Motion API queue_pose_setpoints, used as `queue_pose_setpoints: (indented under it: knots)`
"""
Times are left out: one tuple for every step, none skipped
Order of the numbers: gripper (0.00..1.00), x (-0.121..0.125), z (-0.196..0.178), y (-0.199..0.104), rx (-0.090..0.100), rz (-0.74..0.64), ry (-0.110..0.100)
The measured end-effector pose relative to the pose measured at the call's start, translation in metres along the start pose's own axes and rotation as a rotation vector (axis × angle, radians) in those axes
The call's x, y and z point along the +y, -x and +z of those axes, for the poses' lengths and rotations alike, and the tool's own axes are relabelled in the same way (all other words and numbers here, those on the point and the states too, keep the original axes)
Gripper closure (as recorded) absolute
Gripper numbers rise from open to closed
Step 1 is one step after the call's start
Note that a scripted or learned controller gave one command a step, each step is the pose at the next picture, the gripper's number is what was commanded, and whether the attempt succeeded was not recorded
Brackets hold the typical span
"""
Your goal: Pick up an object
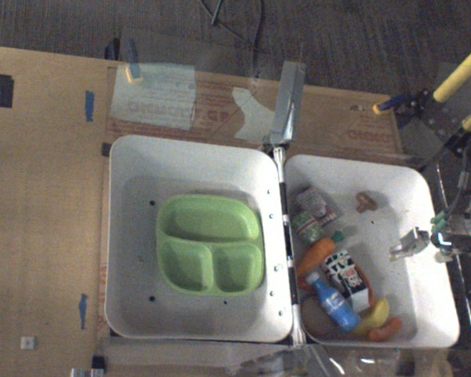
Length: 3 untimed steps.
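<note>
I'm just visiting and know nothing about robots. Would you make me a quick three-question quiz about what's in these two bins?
1. True or false: the green tray lies in the same bin as the blue bottle.
2. The green tray has how many compartments? A) two B) three C) five
3. Fill in: the gripper hangs over the ____ bin as the camera sees it.

Key
1. False: the tray lies in the left bin, the bottle in the right one.
2. B
3. right
</note>
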State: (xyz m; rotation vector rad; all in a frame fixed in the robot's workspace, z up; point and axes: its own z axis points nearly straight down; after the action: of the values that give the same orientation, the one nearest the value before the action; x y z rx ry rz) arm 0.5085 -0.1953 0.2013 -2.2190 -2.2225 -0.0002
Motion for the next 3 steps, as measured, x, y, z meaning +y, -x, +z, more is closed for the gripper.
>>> queue_pose_setpoints:
  knots:
    - [0.00,0.035,0.090,-0.046,-0.009,-0.126,0.032]
    - [0.00,0.014,0.094,-0.050,-0.011,0.017,0.061]
    - [0.00,0.016,0.094,-0.033,-0.010,0.205,0.055]
